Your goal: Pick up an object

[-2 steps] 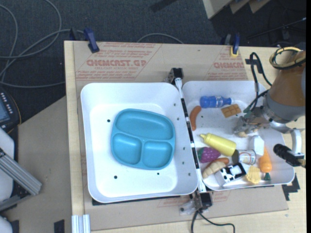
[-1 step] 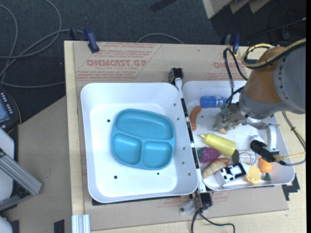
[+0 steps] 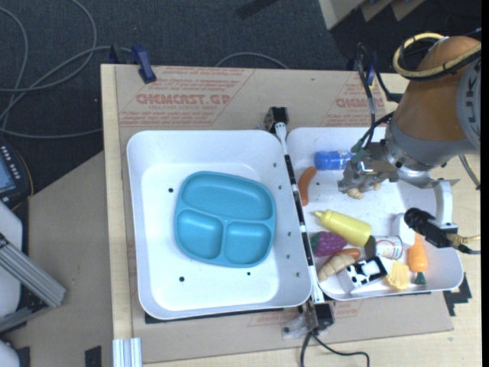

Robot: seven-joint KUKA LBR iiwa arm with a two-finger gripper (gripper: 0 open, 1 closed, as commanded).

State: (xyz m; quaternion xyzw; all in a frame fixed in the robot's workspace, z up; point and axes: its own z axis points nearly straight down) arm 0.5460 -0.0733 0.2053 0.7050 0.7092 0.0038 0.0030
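From my feed I see a sky-blue three-compartment plastic plate (image 3: 224, 226) in the glossy white left bin (image 3: 153, 266); at three o'clock, a mustard-yellow squeeze bottle (image 3: 345, 224), purple grapes (image 3: 328, 244).

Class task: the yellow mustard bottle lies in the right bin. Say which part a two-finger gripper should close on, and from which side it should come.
Grip the mustard bottle across the middle of its body, coming straight down from above. It lies flat, nozzle toward the divider, so its long sides face up and are open. The fingers should probably straddle its width, as grapes lie close below and the gripper is above it.
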